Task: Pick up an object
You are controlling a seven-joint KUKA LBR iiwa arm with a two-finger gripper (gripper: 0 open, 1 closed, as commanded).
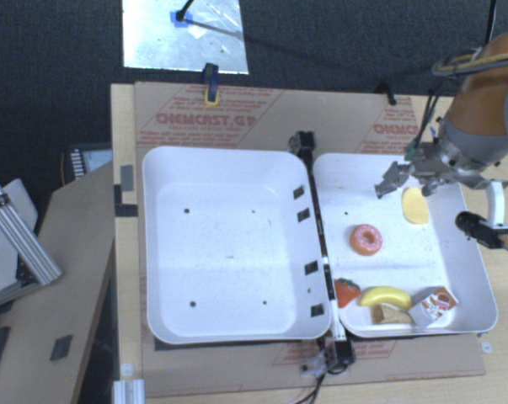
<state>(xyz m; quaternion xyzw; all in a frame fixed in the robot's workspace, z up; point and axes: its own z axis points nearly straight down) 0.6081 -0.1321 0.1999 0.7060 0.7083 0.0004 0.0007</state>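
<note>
Surface: bears two white bins.
Left bin.
Right bin: holds all objects.
Tool: above right bin's far end, fingers spread, gripping nothing.
Yellow piece: just beside tool.
Banana, carton, donut, strawberry: nearer side.

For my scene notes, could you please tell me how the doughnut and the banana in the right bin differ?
The doughnut is a pink ring with a hole; the banana is a yellow curved bar. The doughnut lies alone mid-bin; the banana sits near the front wall among other items. Both rest in the right bin, apart from the gripper.
</note>
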